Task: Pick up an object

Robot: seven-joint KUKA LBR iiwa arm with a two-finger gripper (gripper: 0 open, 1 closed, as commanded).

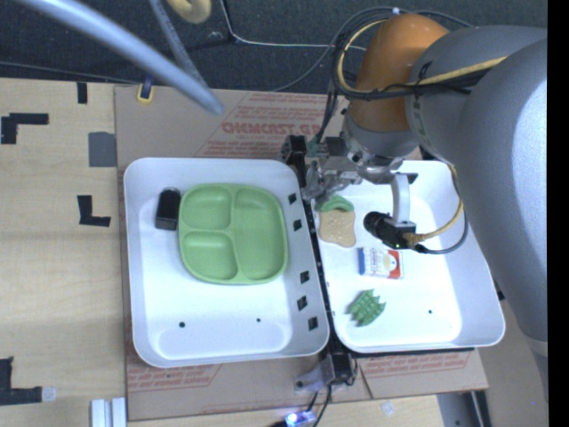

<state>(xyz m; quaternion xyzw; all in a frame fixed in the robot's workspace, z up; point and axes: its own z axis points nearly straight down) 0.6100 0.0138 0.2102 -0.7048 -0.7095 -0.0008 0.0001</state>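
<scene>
Your arm (pixel 462 105) reaches in from the right, orange band (pixel 400 56) above the wrist, and the tool (pixel 322 178) sits low at the far-left corner of the right bin (pixel 471 318), hard against the divider between the two bins. You can't tell the tool's state from this view: the finger area is a dark clutter of brackets and cable, so no call on wide or narrow, and nothing is visibly between the fingers. Right bin contents: a green-topped piece (pixel 338 205) just near of the tool, touching a tan cookie-like item (pixel 338 228) on its near side; a small red, white and blue packet (pixel 381 262) near and right of that; a green leafy toy (pixel 365 307) further near, apart from the rest. A black cylindrical part (pixel 384 229) on the arm hangs just right of the tan item. Left bin (pixel 151 327): green divided plate (pixel 234 234) in the middle, a small black block (pixel 168 209) touching its left edge. Both bins sit on cardboard (pixel 258 123) on the desk (pixel 53 265).
</scene>
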